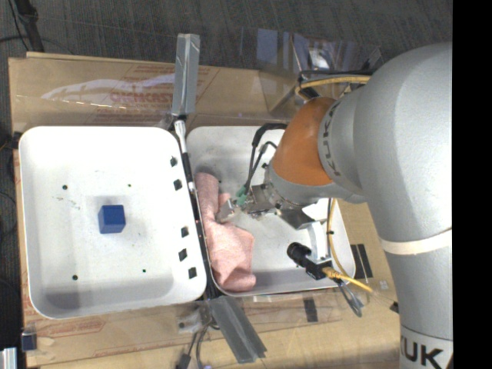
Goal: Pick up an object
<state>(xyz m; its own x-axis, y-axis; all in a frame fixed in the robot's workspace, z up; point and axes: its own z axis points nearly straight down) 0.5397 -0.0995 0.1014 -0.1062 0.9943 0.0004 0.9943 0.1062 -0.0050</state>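
We see the left bin (46, 206) mostly bare floor, with a blue cube (112, 218) alone near its middle. In the right bin (231, 141), a pink cloth (228, 241) lies along the left wall, and the arm (361, 152) covers the rest.

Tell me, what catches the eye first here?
The big grey arm with its orange band, reaching in from the right over the right bin. Its hand is down at a crumpled pink cloth lying along that bin's left side. In the left bin, a small blue cube sits alone.
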